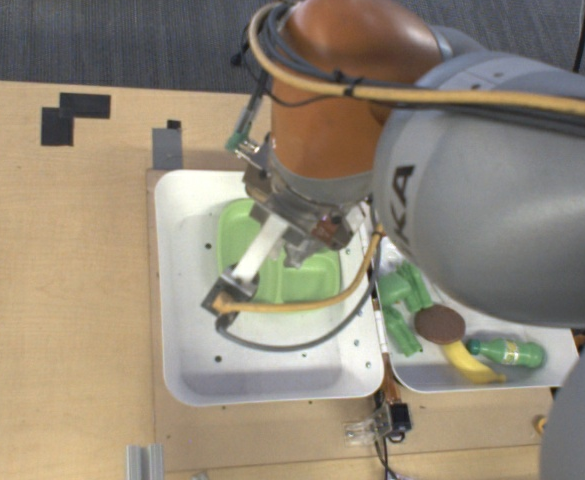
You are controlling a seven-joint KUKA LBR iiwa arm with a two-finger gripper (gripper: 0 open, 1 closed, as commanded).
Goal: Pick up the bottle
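Judging progress as near zero: bottle (pixel 507 351) (green, yellow label) lies on its side in the right bin (pixel 432 380), toward its lower right corner in the camera view, touching or just beside the banana (pixel 469 364), with a brown disc (pixel 439 323) and some green plastic pieces (pixel 404 293) to its left. Nothing has hold of it. Arm is over the left bin (pixel 272 368) instead, gripper (pixel 294 248) low above a green tray (pixel 307 280) there, well apart from the bottle. Wrist blocks the gripper's tip, so can't tell if it's open or closed, or whether it touches the tray; nothing visibly held. Left to do, by my read: the whole pick, meaning cross to the right bin, come down on the bottle, close, lift. Banana crowding it may foul the grasp
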